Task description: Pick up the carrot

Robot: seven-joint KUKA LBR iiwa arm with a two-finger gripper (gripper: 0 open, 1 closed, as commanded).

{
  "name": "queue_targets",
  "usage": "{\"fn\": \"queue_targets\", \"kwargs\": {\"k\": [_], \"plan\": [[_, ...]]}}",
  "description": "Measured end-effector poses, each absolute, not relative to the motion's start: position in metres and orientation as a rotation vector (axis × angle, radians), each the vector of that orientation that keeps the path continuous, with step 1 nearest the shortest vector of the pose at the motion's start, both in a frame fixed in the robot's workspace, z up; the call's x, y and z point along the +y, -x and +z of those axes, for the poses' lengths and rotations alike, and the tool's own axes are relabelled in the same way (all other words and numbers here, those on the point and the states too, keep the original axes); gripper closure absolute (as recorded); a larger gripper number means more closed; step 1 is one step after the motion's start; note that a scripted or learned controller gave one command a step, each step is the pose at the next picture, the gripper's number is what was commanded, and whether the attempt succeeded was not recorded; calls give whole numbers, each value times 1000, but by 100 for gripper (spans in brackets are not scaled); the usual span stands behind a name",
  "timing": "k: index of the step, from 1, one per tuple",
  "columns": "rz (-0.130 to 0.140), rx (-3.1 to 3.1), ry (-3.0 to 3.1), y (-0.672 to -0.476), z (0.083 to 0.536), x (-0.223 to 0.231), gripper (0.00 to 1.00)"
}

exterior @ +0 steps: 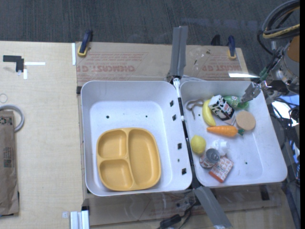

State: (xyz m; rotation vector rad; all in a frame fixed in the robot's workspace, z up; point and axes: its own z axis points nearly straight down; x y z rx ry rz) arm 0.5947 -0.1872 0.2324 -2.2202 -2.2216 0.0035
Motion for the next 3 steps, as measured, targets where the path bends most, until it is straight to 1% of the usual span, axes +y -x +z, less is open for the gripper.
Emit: {"fn": "queue_targets", "kwargs": {"k": [1,2,3], "plan": [[2,-2548,1839,-603,132,-151,0],[1,-2788,1449,-528,108,-195,0],[0,-2883,1258,-583,92,-191,0]]}}
